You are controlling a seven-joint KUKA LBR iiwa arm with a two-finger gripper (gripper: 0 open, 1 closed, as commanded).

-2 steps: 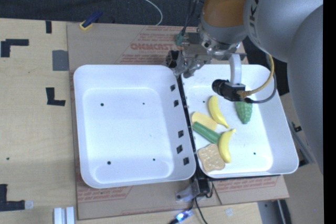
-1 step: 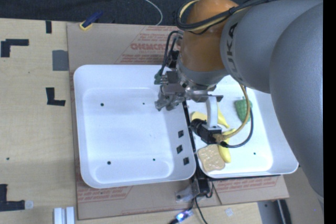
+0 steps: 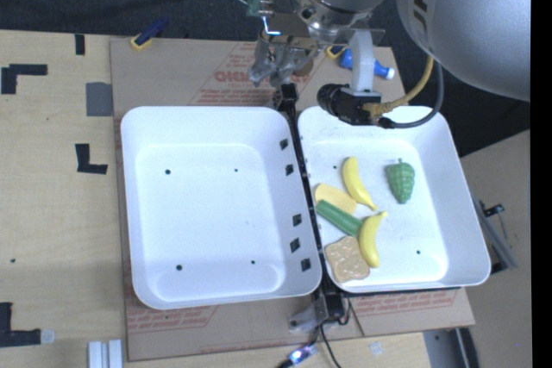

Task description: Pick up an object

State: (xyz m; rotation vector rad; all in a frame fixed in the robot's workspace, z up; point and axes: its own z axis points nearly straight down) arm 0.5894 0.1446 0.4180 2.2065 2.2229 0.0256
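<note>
Brown cardboard covers the bench (image 3: 172,69), and on it sit 2 shallow white bins side by side: the left bin (image 3: 138,185) and the right bin (image 3: 448,185).

All the pickable things lie in the right bin, bunched toward its inner wall. An upper banana (image 3: 356,182) runs from upper left to lower right; a second banana (image 3: 371,239) lies nearly upright below it. Between them a green cylinder (image 3: 337,217) rests across a yellow wedge (image 3: 336,199), and a tan cracker (image 3: 347,259) sits nearest the front rim. A green strawberry-shaped piece (image 3: 400,182) lies apart, to the right.

The hand (image 3: 274,69) hangs beyond the far rims, over the cardboard near the seam between the bins. Whether it is apart or together cannot be told.

Every object lies nearer the camera and to the right of the hand; the upper banana seems the closest reach.
</note>
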